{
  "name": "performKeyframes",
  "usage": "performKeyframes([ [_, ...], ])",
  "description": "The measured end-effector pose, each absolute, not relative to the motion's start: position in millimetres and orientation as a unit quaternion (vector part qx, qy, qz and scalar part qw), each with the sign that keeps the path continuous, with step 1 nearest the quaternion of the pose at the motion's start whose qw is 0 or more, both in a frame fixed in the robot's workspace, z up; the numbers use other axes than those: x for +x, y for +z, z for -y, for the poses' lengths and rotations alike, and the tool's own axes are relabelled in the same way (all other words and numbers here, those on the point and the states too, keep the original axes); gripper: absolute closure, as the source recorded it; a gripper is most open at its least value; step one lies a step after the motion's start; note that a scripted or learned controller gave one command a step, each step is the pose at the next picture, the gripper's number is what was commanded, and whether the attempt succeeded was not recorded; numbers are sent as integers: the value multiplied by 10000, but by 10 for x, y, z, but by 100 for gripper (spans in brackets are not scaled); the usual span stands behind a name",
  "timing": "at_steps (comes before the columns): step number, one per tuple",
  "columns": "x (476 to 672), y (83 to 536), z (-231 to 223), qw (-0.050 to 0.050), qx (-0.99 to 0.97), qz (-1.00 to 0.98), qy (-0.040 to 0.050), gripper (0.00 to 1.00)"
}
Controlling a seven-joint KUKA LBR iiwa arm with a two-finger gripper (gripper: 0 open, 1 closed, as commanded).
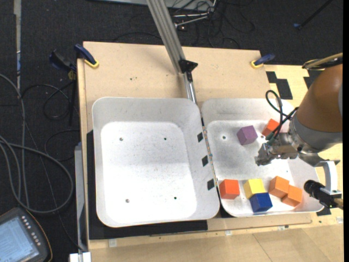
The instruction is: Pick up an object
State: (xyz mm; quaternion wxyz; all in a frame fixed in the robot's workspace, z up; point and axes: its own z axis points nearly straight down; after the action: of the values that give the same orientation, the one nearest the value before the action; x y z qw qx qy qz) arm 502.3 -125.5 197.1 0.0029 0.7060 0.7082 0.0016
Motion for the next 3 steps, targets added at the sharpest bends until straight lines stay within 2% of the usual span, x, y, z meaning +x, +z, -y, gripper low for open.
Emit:
performKeyframes([
  [1,5033,2397,1241,31,7060,-7082,17,100],
  [2,5119,2399,728,3,7042,-7100,10,100],
  [3,5085,2422,289,-6,7044,-7098,6,100],
])
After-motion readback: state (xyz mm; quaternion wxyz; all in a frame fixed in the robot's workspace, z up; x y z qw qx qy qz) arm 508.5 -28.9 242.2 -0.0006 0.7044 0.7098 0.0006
